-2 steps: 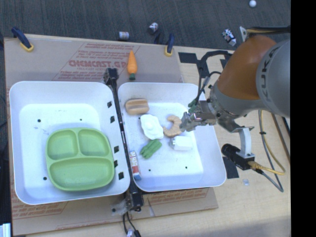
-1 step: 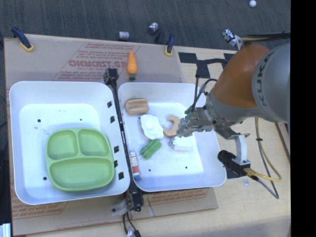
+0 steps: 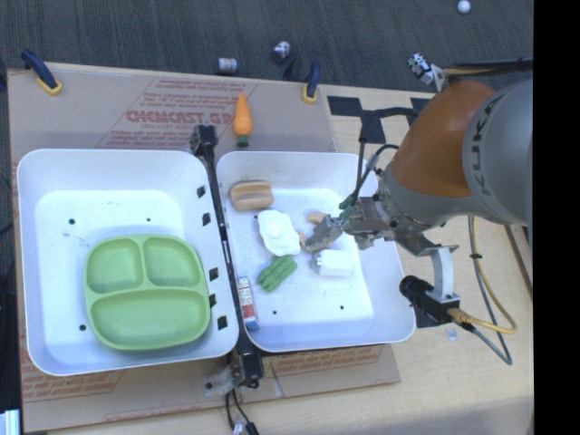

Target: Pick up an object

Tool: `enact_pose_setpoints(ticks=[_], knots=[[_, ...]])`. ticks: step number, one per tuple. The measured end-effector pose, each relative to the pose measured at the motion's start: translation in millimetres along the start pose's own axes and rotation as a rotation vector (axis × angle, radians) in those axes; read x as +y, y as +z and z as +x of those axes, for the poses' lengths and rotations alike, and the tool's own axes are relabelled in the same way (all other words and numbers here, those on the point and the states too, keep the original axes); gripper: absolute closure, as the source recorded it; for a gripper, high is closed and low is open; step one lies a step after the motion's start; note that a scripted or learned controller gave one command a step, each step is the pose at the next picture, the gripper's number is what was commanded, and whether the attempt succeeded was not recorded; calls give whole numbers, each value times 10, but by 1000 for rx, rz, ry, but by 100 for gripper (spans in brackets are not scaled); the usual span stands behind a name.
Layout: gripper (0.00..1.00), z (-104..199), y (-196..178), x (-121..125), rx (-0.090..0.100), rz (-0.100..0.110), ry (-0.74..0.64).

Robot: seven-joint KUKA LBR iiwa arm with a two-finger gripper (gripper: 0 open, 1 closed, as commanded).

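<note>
Gripper low in the right bin, among crowded small things

The gripper (image 3: 323, 234) hangs low between a crumpled white piece (image 3: 278, 232) and a white block (image 3: 336, 262) in the right bin (image 3: 385, 320); I cannot tell how its tip is set or whether it holds anything. The risk is a miss: the pieces lie close, so it could nudge the block aside or catch two. A green pod (image 3: 276, 272) and a bread roll (image 3: 251, 194) lie nearby.

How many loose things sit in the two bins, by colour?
Green: 2, divided plate, pickle-like piece
White: 2, crumpled piece, block
Tan: 1, hot dog bun
Red and white: 1, tube
Total: 6
</note>
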State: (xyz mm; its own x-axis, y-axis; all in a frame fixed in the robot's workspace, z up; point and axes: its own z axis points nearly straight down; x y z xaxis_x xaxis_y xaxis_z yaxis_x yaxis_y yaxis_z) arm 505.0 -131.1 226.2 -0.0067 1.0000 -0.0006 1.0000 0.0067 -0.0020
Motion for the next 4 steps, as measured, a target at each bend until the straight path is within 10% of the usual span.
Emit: enact_pose_setpoints(ticks=[1,2,3,4], knots=[[0,-6,1347,408,1,1,-1],[100,-6,1246,408,1,3,-5],[100,-337,319,-287,1,-1,3],[100,-405,-284,148,0,-2,1]])
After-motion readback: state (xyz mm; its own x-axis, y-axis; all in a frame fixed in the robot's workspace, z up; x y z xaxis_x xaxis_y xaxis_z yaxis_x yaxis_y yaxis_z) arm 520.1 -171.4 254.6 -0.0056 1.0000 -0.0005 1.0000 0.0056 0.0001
